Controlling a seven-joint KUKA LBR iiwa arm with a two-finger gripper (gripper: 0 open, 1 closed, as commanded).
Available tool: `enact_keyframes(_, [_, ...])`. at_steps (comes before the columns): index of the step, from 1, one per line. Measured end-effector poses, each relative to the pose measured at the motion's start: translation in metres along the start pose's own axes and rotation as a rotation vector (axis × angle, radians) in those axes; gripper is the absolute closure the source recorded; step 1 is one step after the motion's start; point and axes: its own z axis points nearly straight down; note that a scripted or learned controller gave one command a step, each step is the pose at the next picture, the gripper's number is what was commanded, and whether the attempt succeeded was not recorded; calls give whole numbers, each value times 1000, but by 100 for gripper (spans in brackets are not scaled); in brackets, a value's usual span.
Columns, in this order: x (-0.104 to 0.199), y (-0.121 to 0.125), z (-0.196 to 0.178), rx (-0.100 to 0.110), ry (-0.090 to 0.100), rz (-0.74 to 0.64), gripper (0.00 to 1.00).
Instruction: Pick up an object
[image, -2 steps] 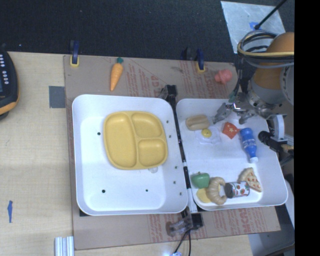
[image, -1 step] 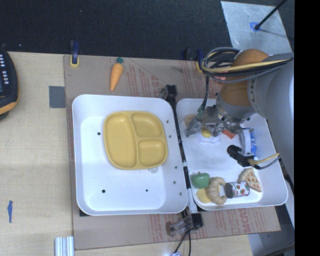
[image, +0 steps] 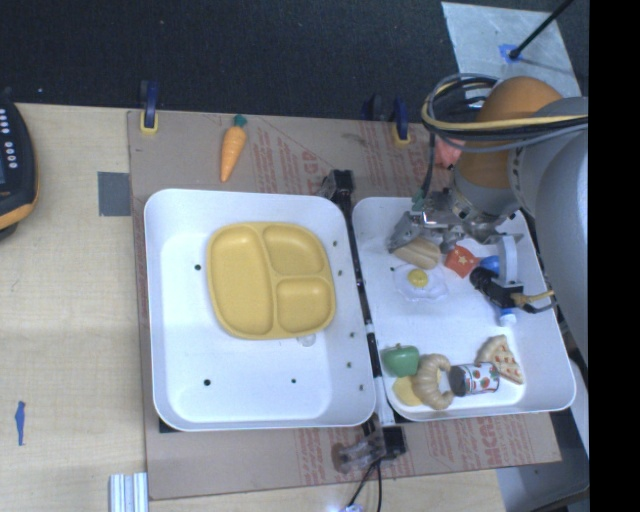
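Several small toys crowd just beneath the pincer (image: 425, 232); grip state unclear; bread piece (image: 417, 254) may slip sideways when nudged.

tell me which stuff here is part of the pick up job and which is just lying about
Job:
hand, down in the right bin
fried egg
red piece
green pepper
croissant
small can
pizza slice

Lying about:
yellow divided plate in the left bin
toy carrot on the bench
blue clamps
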Motion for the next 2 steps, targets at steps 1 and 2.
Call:
enact_keyframes(1, [1, -1, -11, 5, 0, -6, 100])
enact_keyframes(2, [75, -29, -105, -1, 3, -5, 100])
